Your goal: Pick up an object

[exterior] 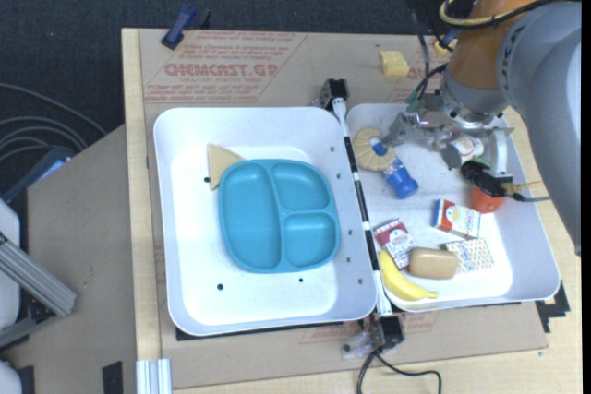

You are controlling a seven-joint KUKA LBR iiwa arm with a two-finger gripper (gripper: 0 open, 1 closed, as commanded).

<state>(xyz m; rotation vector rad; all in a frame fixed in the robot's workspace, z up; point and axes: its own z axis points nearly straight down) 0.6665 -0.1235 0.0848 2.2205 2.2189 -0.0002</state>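
Note:
My gripper point(430, 132) hangs low over the far end of the right bin point(531, 244), below the orange band of the arm point(480, 41). Just left of it lie a round tan ring point(371, 149) and a small blue bottle point(400, 178). A red object point(485, 197) sits to its right, close under the wrist. Nearer the front lie a red and white carton point(456, 217), a red packet point(394, 240), a bread roll point(433, 264), a patterned packet point(475, 252) and a banana point(402, 283). I see nothing held.
The left bin point(175, 198) holds a blue divided plate point(277, 215) and a tan wedge point(222, 163). A yellow block point(394, 63) and a blue clip point(180, 26) lie on the board behind the bins. A black clamp point(334, 92) joins the bins.

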